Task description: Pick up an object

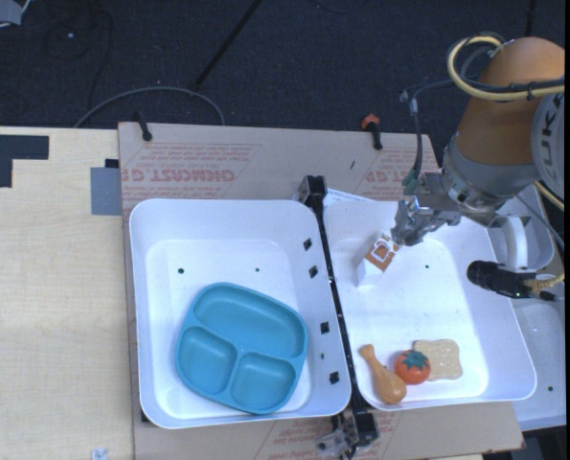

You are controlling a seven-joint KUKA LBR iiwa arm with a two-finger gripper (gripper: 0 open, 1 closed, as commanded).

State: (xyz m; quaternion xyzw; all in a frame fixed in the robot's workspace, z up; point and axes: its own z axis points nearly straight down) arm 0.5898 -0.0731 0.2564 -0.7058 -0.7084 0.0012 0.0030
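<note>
One small white-and-orange carton (381, 255) sits tilted in right bin (514, 353), upper left. Gripper (406, 233) just above it w/ fingers touching its top; can't tell if clamped. Centre over carton, then squeeze.

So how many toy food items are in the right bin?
3, clustered at its front edge: a drumstick, a tomato and a toast slice. The small carton sits apart.
</note>
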